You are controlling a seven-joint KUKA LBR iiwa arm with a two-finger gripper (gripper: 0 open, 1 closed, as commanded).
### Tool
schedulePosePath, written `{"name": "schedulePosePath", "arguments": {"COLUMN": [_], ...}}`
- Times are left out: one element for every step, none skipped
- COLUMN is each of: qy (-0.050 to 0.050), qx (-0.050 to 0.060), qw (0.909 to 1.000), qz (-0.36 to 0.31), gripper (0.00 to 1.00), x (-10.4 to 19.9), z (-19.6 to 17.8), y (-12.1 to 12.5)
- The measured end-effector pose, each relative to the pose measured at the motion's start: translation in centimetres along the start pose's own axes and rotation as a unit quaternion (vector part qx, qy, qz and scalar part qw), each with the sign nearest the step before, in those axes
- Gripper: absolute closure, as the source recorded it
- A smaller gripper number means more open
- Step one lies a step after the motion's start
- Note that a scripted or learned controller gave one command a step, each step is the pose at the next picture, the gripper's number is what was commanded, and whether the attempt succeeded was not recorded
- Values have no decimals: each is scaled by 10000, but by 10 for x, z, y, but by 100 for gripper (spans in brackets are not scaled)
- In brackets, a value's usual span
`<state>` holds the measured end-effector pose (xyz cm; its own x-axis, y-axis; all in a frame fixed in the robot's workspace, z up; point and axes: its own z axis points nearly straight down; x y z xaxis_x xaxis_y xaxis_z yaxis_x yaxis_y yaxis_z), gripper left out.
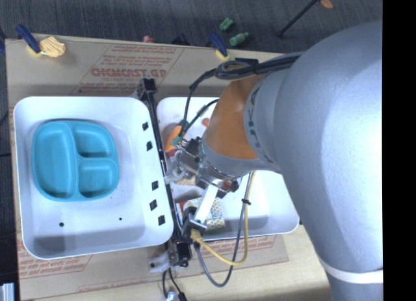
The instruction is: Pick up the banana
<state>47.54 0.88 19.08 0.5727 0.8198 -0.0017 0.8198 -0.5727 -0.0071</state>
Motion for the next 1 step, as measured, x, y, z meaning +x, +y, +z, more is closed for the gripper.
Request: {"name": "schedulePosePath", "arguments": {"qy": [11], "qx": [-24], "qw": [10000], "qz": [56], "gripper": [0], "x": [87], "z": [-106], "y": [66]}}
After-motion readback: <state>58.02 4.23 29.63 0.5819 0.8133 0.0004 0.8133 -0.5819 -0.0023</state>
